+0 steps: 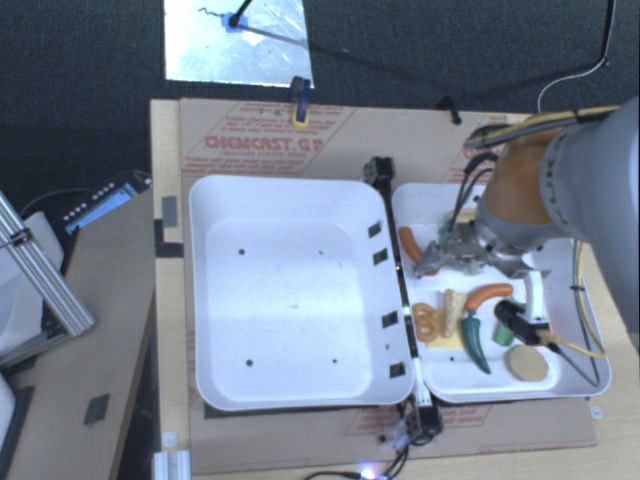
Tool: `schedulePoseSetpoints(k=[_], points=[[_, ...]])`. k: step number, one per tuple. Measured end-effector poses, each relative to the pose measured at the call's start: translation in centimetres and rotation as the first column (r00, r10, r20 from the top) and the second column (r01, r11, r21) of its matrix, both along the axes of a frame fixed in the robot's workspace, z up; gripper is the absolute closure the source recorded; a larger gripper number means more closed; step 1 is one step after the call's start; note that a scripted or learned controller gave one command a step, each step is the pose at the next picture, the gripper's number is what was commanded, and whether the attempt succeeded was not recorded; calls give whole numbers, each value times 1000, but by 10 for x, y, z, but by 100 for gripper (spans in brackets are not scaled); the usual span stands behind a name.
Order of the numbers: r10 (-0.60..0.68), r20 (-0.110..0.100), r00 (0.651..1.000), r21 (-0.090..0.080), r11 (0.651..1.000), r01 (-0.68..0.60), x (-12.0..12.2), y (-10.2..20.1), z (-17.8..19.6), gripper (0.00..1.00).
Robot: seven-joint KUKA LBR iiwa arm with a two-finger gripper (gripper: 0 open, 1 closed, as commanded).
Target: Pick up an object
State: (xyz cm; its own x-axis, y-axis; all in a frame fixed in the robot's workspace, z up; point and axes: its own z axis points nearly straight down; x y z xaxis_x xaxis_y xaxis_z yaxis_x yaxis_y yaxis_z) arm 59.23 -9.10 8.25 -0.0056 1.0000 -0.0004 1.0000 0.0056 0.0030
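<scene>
My gripper (436, 257) hangs low over the upper left part of the right bin (420, 200), with the grey arm (560, 183) coming in from the right. A short red-orange sausage (409, 243) lies just left of the gripper, close to it; whether they touch I cannot tell. Below the gripper lie a pale yellow corn piece (451, 303), a pretzel (427, 320) and an orange carrot-like piece (487, 294). A green chili (475, 342) and a round tan biscuit (527, 364) lie toward the bin's near edge.
The left bin (215, 268) stands beside the right one, with a black divider strip (392, 268) between them. A flat yellow slice (452, 337) lies under the chili. Both bins rest on a cardboard sheet (260, 138).
</scene>
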Motion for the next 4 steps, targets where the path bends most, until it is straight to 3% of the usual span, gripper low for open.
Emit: schedulePoseSetpoints(k=[1, 2, 3, 4], points=[[-8, -7, 1000, 1, 1000, 8, -73, -22, 2, 0], [2, 2, 1000, 1, 1000, -2, -18, 8, 3, 0], [-10, -5, 1000, -1, 1000, 10, -61, -46, 2, 0], [3, 5, 1000, 2, 1000, -3, 14, 1, 3, 0]])
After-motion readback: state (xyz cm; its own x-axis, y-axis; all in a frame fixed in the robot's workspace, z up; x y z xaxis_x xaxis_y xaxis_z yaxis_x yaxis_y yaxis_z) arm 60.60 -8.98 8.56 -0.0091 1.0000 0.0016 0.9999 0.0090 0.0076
